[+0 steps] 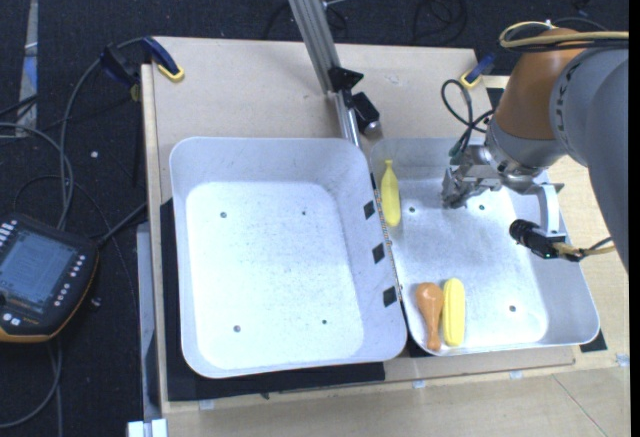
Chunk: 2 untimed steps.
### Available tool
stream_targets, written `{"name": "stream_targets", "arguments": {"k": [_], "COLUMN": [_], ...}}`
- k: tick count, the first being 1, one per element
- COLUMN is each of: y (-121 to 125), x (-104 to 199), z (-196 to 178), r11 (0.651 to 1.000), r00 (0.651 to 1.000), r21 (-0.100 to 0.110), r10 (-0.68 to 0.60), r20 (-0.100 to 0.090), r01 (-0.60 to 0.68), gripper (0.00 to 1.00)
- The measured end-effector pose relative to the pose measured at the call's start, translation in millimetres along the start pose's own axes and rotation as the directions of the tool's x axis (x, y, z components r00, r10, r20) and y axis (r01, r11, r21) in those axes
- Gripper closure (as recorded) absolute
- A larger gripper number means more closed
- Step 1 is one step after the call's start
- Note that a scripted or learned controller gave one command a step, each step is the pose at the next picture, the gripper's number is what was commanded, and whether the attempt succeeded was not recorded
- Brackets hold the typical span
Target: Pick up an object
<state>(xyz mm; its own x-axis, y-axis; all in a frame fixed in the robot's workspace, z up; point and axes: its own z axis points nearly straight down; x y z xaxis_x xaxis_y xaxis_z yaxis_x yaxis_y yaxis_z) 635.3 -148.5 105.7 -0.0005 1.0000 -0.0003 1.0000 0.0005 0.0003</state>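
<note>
Wooden bench (260,95) bears two shallow white plastic bins. Grey two-finger gripper (458,193) low over right bin (500,255), upper part; how far open, cannot tell; nothing seen held. Nearest: small yellow elongated object (389,195), left of gripper, at bin's left wall, long axis running away from camera. Orange pear-shaped toy (431,308) and second yellow piece (453,310) at bin's near edge, farther off.

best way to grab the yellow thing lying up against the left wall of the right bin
Probably across the middle of the yellow object, straight down from above. It lies flat and long, running along the right bin wall, so the fingers should close across its narrow width. The wall side is tight; one finger may need to slip between it and the wall.
</note>
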Motion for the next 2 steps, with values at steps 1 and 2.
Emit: {"name": "stream_targets", "arguments": {"k": [1, 2], "y": [-6, -12], "x": [-5, -6], "z": [-47, -107], "r11": [1.0, 1.0], "r00": [1.0, 1.0], "r21": [-0.004, -0.005], "r10": [0.001, 0.0], "r20": [0.001, 0.001], "r01": [-0.001, 0.0], "gripper": [1.0, 1.0]}}
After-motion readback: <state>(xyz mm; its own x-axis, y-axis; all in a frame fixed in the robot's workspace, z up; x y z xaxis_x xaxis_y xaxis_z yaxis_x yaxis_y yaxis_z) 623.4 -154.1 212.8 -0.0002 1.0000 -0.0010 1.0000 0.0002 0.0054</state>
